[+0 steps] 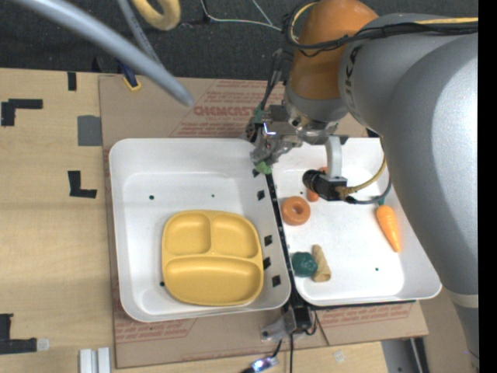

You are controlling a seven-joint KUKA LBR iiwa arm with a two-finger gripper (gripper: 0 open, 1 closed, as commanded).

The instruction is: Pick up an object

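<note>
My gripper (264, 152) hangs low over the back end of the divider between the two white bins, under the orange wrist band (330, 49). A small green bit (262, 166) shows right at its tip, and I cannot tell whether it is held. In the right bin (365, 286) lie an orange ring (295, 210), an orange carrot (388, 228), a dark green lump (303, 265) and a tan piece (321, 264) touching it. A yellow divided plate (211, 256) lies in the left bin (140, 208).
The grey arm (435, 115) covers the right bin's back right part. A black fitting with a yellow cable (322, 183) hangs just above the orange ring. Grey hoses (93, 29) cross the top left. Cardboard (217, 111) lies under both bins.
</note>
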